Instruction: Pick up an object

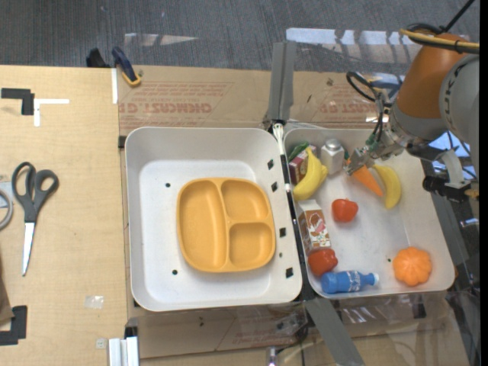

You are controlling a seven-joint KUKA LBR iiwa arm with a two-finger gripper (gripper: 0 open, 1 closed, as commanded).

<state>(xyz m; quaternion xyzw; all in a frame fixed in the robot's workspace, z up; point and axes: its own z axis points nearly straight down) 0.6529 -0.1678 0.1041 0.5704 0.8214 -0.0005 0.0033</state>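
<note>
Right bin crowded at its edges, open floor mid-right.
Near wall: blue bottle [348, 281], orange [412, 266]; tomato [345, 210] centre. Far: carrot [368, 180] beside banana [390, 184], hand [363, 161] over it, grip cannot tell.

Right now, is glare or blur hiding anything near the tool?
Camera view: lighting is even and shadows soft. Glare sits on the clear strip behind the right bin, away from its contents. The tool is small and slightly soft beside the carrot, so its tips are hard to read.
</note>
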